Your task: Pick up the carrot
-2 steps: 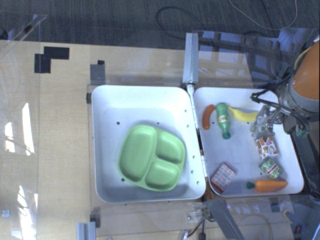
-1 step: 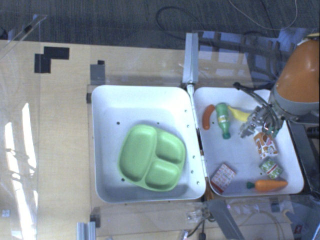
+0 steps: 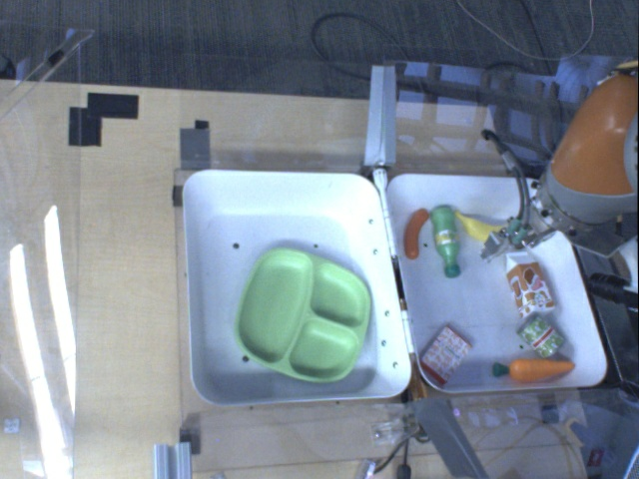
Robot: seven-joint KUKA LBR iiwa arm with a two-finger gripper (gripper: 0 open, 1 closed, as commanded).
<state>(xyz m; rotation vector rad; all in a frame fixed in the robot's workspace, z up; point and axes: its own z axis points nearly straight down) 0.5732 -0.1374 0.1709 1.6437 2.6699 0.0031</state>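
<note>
The gripper [image 3: 507, 236] is seen over the upper right part of the right bin [image 3: 479, 317], just beside the yellow end of a banana [image 3: 476, 227] and above a small carton [image 3: 527, 285]; whether anything is clasped cannot be told at this size, and nothing is seen in it. The carrot [image 3: 534, 369] is found well apart from it, lying flat along the bin's near right corner, orange, tapered to the right, with a short green stub at its left end. A small green packet [image 3: 540, 337] lies just above the carrot, and a red patterned packet [image 3: 445, 350] rests to its left. A green bottle [image 3: 445, 239] and a red sausage-like piece [image 3: 414, 234] are placed near the bin's upper left. The arm [image 3: 599, 153] is brought in from the right, its orange band raised above the wrist and cables trailing by it. The left bin [image 3: 210, 267] is occupied by a green divided plate [image 3: 305, 314]. Both bins are set on a pale wooden bench [image 3: 100, 297], with dark carpet [image 3: 200, 18] beyond it.
</note>
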